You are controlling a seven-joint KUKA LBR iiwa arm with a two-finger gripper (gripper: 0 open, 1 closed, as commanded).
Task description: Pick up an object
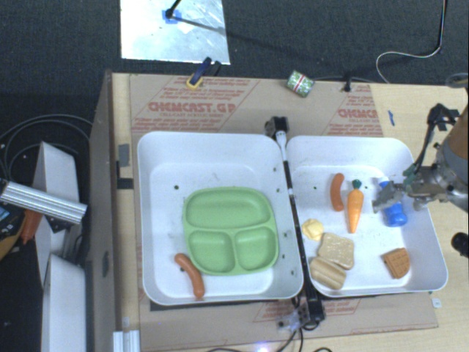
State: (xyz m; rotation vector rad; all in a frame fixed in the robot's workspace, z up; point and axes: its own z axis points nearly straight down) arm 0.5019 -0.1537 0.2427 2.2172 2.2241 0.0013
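Observation:
My gripper [384, 196] reaches in from the right over the right bin [421, 167], low near its right side. A small blue object [396, 215] lies just below and right of it, close to or touching the gripper's tip; which of the two is not clear. Left of the gripper lie an orange carrot [355, 207] with a green top and a reddish sausage [336, 191]. Toward the bin's front are a yellow piece [313, 229], two bread slices [336, 249] [327, 272] and a brown cracker [396, 262].
The left bin [157, 196] holds a green divided plate [231, 229] and a second sausage [191, 275] at its front left. A divider rail [290, 196] runs between the bins. A small can [300, 83] and cables lie on the bench behind.

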